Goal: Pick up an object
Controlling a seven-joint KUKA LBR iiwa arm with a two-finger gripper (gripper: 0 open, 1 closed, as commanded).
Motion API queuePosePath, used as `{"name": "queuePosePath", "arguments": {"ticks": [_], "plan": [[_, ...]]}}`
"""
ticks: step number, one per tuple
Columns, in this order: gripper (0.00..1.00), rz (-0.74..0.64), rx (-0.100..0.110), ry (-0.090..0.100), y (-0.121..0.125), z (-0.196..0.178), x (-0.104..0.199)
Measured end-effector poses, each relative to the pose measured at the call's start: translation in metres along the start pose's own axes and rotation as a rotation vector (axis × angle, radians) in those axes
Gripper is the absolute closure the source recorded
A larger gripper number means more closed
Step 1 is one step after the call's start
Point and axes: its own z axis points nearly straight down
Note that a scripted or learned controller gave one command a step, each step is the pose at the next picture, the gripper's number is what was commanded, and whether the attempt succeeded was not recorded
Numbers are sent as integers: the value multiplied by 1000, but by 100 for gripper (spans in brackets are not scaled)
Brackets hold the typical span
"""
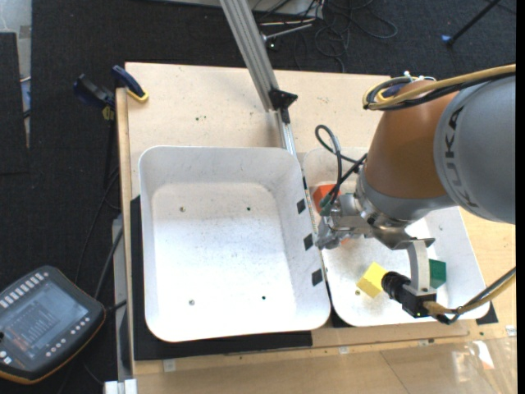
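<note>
The arm's orange wrist band (410, 150) hangs over the right bin (459, 228) and covers most of it. Below the band, the gripper (335, 230) sits low at the bin's left wall, close to the divide between the two bins. An orange-red object (323, 194) peeks out just above the gripper, partly hidden by cables. A yellow block (371, 281) lies on the bin floor toward the front, a little right of the gripper. A green block (437, 271) rests further right, behind a black fitting (408, 292) on the arm.
The left bin (221, 236) is wide, with a speckled white floor. A slanted aluminium pole (256, 48) meets the bench behind the bins. A blue-and-yellow clamp (123, 84) grips the bench's far left corner. A teach pendant (41, 322) lies off the bench at lower left.
</note>
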Motion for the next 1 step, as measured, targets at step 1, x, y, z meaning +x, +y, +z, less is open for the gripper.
{"name": "queuePosePath", "arguments": {"ticks": [1], "plan": [[100, -1, -2, -1, 0, -10, 59]]}}
